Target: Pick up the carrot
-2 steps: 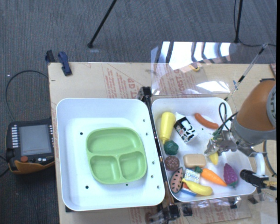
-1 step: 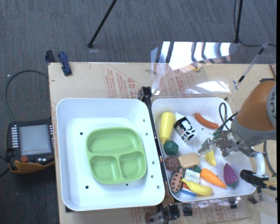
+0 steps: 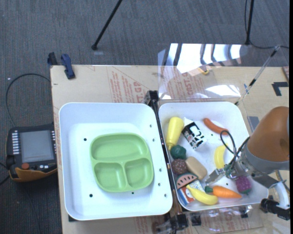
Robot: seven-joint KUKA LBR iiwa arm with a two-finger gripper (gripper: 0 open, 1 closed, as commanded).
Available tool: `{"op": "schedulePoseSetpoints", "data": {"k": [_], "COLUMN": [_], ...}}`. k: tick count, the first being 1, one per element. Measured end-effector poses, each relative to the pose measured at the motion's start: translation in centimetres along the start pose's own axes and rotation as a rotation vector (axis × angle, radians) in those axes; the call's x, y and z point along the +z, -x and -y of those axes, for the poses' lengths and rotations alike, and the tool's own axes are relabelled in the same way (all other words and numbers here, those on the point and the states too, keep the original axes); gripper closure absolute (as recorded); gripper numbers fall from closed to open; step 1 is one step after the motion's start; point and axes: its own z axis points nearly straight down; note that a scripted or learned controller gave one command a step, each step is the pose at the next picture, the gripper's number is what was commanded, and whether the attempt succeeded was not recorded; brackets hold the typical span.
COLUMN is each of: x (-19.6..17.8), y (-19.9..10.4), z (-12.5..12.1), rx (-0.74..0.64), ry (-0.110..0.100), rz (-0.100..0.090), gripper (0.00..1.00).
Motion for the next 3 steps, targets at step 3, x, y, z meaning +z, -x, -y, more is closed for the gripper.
{"op": "schedulePoseSetpoints", "data": {"k": [3], "x": [0.1], "y": [0.0], "z": [0.1], "rx": [-0.087], "ry": [-0.001], "rz": [-0.001], "gripper": [0.0]}}
